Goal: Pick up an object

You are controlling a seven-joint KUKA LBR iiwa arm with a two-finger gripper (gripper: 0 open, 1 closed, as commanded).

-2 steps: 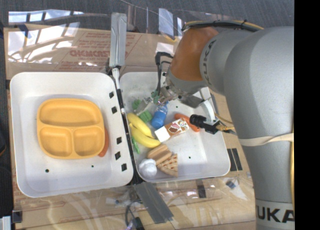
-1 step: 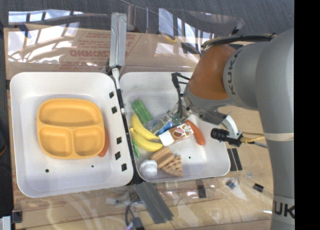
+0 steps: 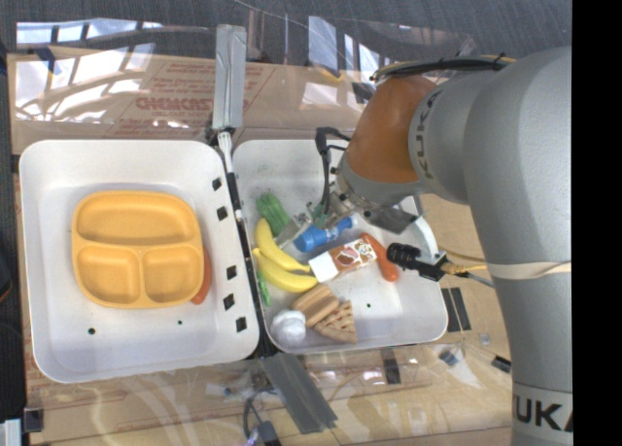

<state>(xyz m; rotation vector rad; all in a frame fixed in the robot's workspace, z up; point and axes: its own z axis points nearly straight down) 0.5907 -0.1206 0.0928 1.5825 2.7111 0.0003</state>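
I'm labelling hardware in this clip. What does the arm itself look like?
The arm is thick, rounded and grey, with an orange band above the wrist. Dark letters run along the grey ring beside the band, and "KUKA" lettering shows low on the body. Thin black cables loop over the band, and a black fitting with cable juts below it.

One fixed camera looks down aslant on both bins point(image 3: 39, 240) from above.

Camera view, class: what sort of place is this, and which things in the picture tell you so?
Probably a robotics lab bench for grasping trials: a KUKA arm reaches over two white bins, one holding toy food such as a banana, the other a yellow divided tray.
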